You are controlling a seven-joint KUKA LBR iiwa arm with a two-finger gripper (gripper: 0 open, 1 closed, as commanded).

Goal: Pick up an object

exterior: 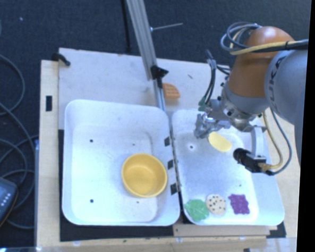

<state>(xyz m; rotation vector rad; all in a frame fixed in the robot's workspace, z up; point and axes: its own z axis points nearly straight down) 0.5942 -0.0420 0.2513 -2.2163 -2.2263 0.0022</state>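
Observation:
My gripper hangs over the back of the right bin, under the orange wrist band. A pale yellow oval piece lies just right of and below its metal fingers; I cannot tell whether they touch it. At the front of the same bin lie a green piece, a round spotted cookie and a purple piece. A yellow bowl sits in the left bin.
A slanted metal pole rises from the bench behind the bins, with an orange object at its foot. A black clip with cables hangs at the arm's side over the right bin.

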